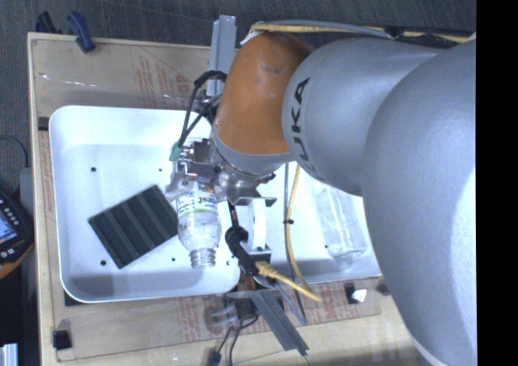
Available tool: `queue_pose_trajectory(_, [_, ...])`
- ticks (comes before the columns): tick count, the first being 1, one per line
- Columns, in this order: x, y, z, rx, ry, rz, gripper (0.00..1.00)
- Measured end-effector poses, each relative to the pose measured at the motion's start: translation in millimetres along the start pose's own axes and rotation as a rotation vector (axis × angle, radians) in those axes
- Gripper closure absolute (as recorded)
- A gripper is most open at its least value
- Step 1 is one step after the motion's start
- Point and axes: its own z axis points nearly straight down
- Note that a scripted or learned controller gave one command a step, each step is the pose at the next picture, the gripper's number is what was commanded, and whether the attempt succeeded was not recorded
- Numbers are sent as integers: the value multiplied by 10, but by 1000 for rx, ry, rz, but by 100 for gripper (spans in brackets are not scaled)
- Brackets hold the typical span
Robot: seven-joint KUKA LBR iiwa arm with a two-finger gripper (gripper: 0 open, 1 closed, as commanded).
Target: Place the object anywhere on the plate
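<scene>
A clear plastic bottle [198, 223] with a white label lies in the left bin, its open neck pointing toward the front edge. Just left of it lies a black ribbed rectangular plate [133, 225], set at an angle on the bin floor; the bottle's side meets the plate's right corner. My gripper [193, 172] sits directly over the bottle's far end, under the orange wrist band. The arm's bulk hides the gripper's tips and the bottle's base.
The left white bin [69, 154] has raised walls all round. The right bin [356, 263], mostly covered by the arm, holds a clear plastic item [340, 227]. Cables and a yellow hose [283, 283] hang at the front between the bins.
</scene>
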Motion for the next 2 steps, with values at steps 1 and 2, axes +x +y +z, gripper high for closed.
queue_pose_trajectory(1, [-497,721,575,4,-2,23,100])
queue_pose_trajectory(2, [-17,646,374,2,-1,45,100])
